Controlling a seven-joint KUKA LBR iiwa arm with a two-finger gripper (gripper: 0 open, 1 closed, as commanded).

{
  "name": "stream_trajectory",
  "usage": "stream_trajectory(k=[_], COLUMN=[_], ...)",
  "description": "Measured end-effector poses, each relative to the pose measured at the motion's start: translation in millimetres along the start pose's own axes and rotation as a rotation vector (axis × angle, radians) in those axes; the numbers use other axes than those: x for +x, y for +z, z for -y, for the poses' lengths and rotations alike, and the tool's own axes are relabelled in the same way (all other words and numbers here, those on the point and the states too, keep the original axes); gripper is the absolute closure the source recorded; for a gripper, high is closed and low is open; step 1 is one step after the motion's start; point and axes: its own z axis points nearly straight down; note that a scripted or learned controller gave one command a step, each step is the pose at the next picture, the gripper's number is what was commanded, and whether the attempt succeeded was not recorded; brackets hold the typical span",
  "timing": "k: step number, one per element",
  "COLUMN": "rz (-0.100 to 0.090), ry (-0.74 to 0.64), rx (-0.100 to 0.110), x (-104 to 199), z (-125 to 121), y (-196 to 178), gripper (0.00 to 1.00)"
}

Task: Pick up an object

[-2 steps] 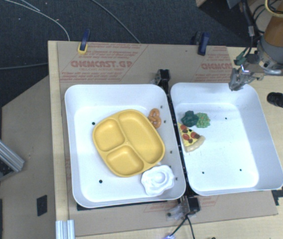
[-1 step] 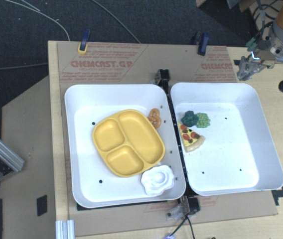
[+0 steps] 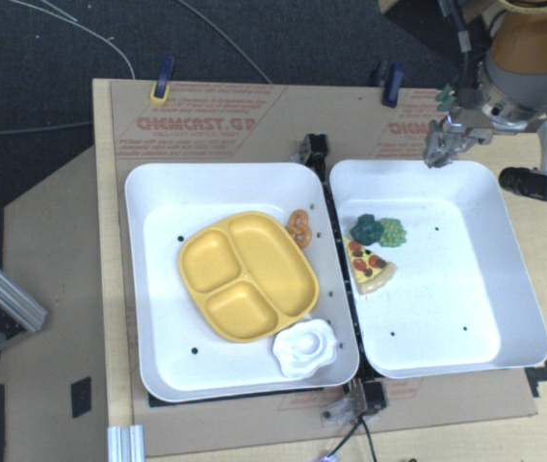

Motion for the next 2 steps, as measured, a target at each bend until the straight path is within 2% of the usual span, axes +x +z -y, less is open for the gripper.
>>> stream_trajectory(k=[2], rz=[-0.001], ry=[-0.002], rx=[0.001], x=[118], z=[32], y=[16], gripper=[1.0])
